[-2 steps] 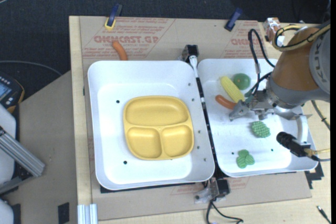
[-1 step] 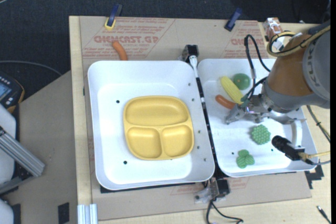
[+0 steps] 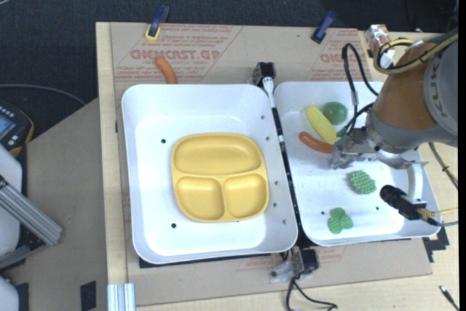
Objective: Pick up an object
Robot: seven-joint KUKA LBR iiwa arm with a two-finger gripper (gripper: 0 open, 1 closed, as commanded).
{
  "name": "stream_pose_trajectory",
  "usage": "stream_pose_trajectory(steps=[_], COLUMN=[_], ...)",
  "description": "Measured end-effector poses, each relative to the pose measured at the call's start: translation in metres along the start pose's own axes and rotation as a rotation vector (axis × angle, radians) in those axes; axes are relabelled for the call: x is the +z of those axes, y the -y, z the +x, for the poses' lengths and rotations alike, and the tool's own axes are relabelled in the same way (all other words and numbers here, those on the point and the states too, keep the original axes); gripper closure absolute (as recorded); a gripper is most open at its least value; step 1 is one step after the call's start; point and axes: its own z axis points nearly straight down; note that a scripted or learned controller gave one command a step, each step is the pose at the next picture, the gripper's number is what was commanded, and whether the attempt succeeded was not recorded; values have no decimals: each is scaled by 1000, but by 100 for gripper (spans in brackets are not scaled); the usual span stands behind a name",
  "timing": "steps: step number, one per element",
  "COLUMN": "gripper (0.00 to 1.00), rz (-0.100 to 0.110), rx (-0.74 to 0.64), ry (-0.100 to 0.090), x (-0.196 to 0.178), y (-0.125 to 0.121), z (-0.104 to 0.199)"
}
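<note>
Bench holds two white bins [image 3: 138, 156]; gripper [image 3: 348, 154] low in right bin by sausage [image 3: 314, 142], finger state unclear.

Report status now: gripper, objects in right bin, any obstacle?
Gripper low in right bin, at red sausage; nothing seen held. Corn close beside sausage.

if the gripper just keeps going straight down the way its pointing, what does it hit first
Most likely the orange carrot-like piece lying just left of the gripper in the right bin, or bare bin floor right beside it. Depth is hard to judge from this slanted view.
</note>
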Motion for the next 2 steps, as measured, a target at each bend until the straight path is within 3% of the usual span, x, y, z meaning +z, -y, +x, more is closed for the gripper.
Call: stream_pose_trajectory(steps=[2], gripper=[100], rz=[-7], rx=[-2], ry=[3], x=[-91], y=[-4], z=[-13])
